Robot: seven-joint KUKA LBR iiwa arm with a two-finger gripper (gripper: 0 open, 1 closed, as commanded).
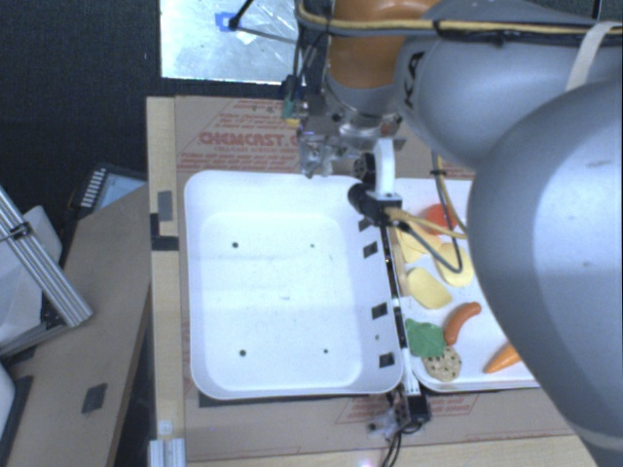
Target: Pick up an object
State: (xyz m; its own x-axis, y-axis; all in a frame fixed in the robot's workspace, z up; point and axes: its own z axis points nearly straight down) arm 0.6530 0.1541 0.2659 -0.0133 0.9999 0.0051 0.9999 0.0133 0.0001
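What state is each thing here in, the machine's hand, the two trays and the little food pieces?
Hand: over the left tray's far rim, grip unclear.
Left tray: flat on the bench.
Right tray: holds the food, partly hidden by the arm.
Cookie: lying flat.
Green piece: lying beside the cookie.
Sausage: lying.
Carrot: lying, partly hidden.

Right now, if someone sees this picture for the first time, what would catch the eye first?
The big grey arm fills the right side, with an orange band at the top centre. Below it, the left bin is a wide white patch. The right bin holds small colourful toy foods, such as a yellow piece, a green piece and an orange carrot.
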